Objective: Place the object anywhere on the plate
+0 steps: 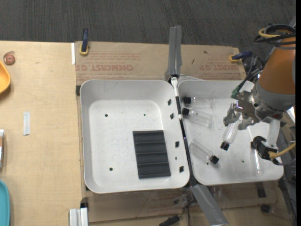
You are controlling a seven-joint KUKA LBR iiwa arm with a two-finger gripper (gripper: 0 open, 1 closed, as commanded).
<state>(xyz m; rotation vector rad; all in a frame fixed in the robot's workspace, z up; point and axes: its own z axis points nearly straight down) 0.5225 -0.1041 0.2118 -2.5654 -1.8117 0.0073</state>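
A black ridged plate (151, 153) lies flat in the left bin (94, 126), toward its front right. Over the right bin (235, 175) my gripper (236, 120) is shut on a clear plastic tube (229, 134). The tube hangs down from the fingers at a slight tilt, and its black cap (225, 146) is the lowest point. The gripper and tube are well to the right of the plate, across the wall between the bins.
More clear tubes with black caps lie in the right bin: two at the back left (196, 113), one at the front (205, 153), one by the right wall (257, 160). A grey divider rail (175, 55) stands between the bins.
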